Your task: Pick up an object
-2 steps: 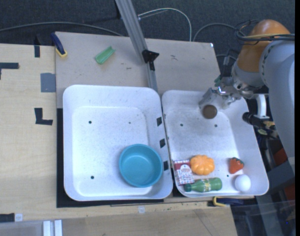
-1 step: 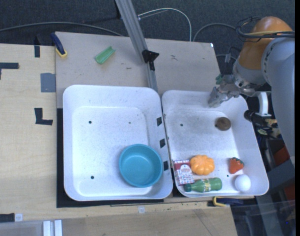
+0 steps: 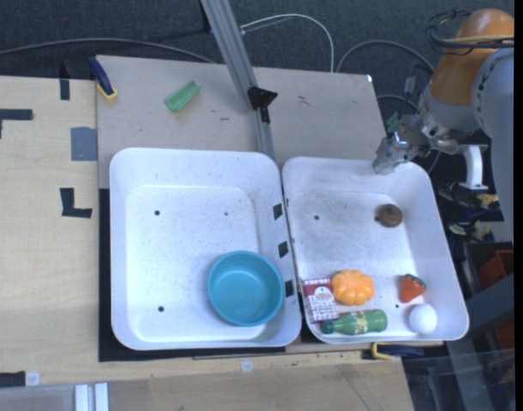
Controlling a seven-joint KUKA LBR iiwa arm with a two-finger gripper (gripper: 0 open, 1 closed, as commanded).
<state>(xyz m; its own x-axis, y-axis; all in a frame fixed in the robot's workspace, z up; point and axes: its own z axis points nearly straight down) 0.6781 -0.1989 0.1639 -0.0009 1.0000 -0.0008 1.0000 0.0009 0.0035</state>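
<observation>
- The grey arm's two-finger gripper (image 3: 388,158) hangs over the far right corner of the right-hand shallow white plastic bin (image 3: 432,197); whether it is open or shut cannot be told at this size, and nothing is seen in its grasp.
- Inside that right bin, a small round brown object (image 3: 389,215) lies alone, near the gripper and apart from the rest.
- Along the bin's near edge sit an orange pumpkin-shaped toy (image 3: 353,287), a small red-and-white carton (image 3: 319,299) just beside it, a green plastic bottle (image 3: 356,322) lying on its side, a red strawberry-like toy (image 3: 411,288) and a white egg-shaped ball (image 3: 423,318).
- The left-hand white bin (image 3: 141,178), touching the right bin, holds a round blue plastic bowl (image 3: 245,288) in its near right corner.
- Beyond both bins, a green block (image 3: 182,96) lies on the desk (image 3: 321,114).
</observation>
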